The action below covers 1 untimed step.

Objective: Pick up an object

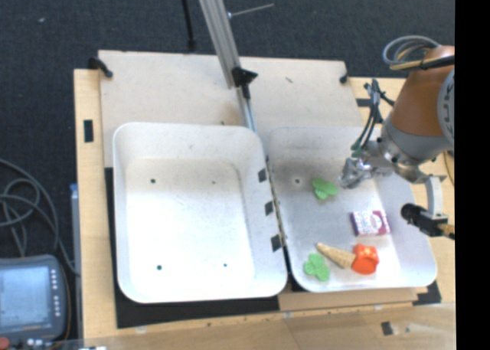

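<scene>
From above we see the gripper (354, 175) low over the right bin (297, 151). It is just beside a small green piece (325, 189). We cannot tell how the gripper is set, because it looks small and blurry. Nearer the front lie a purple box (370, 223), a tan cone (334, 254), a red-orange toy (365, 259) and another green piece (316, 266). The left bin (122, 142) sits beside it.

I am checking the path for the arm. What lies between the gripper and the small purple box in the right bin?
In the camera view, only bare white bin floor lies between the gripper and the purple box.
</scene>
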### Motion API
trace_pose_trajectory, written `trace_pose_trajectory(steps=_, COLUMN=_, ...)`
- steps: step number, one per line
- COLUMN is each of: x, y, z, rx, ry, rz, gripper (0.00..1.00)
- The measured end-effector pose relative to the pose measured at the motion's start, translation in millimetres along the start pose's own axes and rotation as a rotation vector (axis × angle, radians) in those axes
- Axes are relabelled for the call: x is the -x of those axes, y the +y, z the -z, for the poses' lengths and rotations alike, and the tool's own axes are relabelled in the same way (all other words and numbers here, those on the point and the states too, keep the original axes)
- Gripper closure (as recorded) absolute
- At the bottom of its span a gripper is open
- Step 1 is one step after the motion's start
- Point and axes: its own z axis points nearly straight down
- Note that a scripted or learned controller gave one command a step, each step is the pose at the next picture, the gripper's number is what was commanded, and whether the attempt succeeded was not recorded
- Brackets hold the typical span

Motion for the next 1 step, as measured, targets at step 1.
trace_pose_trajectory(steps=1, x=1.1, y=2.0, z=41.9, rx=-0.001, ry=0.0, rz=-0.002, gripper=1.0)
